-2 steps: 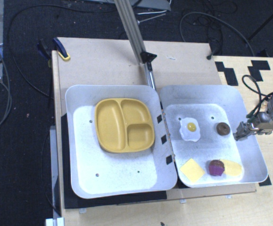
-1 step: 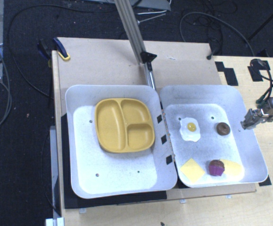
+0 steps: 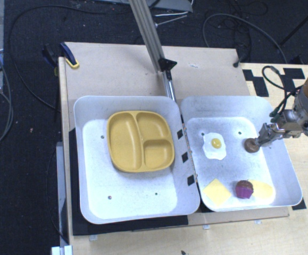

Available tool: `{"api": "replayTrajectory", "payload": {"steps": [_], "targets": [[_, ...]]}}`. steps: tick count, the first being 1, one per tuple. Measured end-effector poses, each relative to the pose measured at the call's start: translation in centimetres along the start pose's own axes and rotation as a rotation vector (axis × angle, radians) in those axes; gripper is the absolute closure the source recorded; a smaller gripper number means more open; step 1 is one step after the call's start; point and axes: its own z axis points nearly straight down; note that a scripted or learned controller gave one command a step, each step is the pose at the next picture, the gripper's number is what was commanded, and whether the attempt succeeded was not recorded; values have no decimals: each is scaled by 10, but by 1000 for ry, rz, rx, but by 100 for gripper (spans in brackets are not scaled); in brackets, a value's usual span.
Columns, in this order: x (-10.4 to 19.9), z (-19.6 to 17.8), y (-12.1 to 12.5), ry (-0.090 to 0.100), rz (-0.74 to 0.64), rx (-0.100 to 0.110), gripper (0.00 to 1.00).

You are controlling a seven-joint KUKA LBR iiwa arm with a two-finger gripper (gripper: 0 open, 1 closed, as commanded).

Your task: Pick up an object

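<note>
A toy fried egg (image 3: 215, 146) lies in the middle of the right bin (image 3: 225, 108). Along that bin's front edge sit a yellow cheese slice (image 3: 217, 191), a small purple object (image 3: 243, 189) and a pale yellow piece (image 3: 263, 190) just behind the purple one. My gripper (image 3: 252, 144) reaches in from the right and hangs low over the bin floor, a short way right of the egg and apart from it. Its tip looks like a dark brownish lump. Nothing can be made out in its hold.
The left bin (image 3: 90, 163) holds a yellow divided plate (image 3: 141, 141). A slanted metal pole (image 3: 148, 28) rises from the back between the bins. Black clips (image 3: 185, 155) mark the seam where the bins meet. The wooden bench (image 3: 116, 68) extends behind.
</note>
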Motion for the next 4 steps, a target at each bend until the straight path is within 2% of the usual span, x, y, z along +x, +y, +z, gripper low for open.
{"api": "replayTrajectory", "payload": {"steps": [1,2,3,4], "targets": [[57,17,5,0,0,1,100],[105,14,13,0,0,-1,100],[165,21,27,-1,1,-1,100],[217,40,28,0,1,3,100]]}}
